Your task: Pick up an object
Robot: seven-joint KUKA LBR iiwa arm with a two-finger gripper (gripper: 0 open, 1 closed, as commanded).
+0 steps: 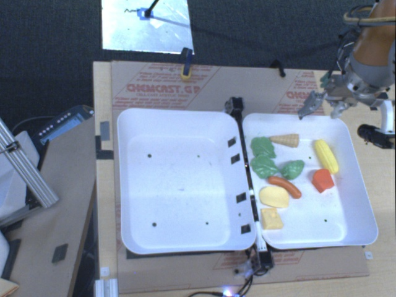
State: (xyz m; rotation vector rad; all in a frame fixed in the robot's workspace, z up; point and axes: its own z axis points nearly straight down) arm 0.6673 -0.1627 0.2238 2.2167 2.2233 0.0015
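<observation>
From left to right: the left bin (179, 178) lies bare, and the right bin (352, 221) holds toy foods, among them green leafy pieces (265, 156), a cone (286, 140), a yellow corn cob (326, 156) and a red pepper (322, 180). My gripper (322, 106) hovers above that bin's far rim, fingers spread apart and holding nothing. I judge I am at the approach step, so next I must choose one item, perhaps the corn cob, descend over it and close.

A shiny square metal sheet (147, 17) lies at twelve o'clock; a grey handheld keypad device (64, 123) sits at nine o'clock.
</observation>
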